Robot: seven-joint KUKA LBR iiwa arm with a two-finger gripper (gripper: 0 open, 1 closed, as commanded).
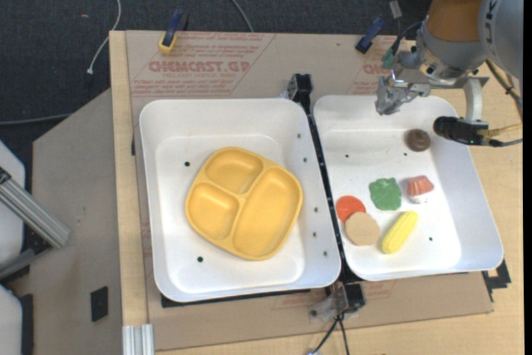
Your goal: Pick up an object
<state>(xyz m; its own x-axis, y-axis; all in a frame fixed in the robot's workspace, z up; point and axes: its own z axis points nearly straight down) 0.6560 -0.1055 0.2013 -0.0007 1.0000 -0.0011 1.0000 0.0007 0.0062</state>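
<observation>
Toy foods (385, 194) cluster at the near end of the right bin (470, 245). Pincer (391, 101) hovers over that bin's far edge, well apart from them, likely staging a descent. Pincer state: cannot tell.

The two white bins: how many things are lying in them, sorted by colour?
Yellow: 2, the divided plate in the left bin and the corn cob in the right bin
Green: 1
Orange: 1
Tan: 1
Brown: 1
Pink and white: 1
Total: 7
</observation>
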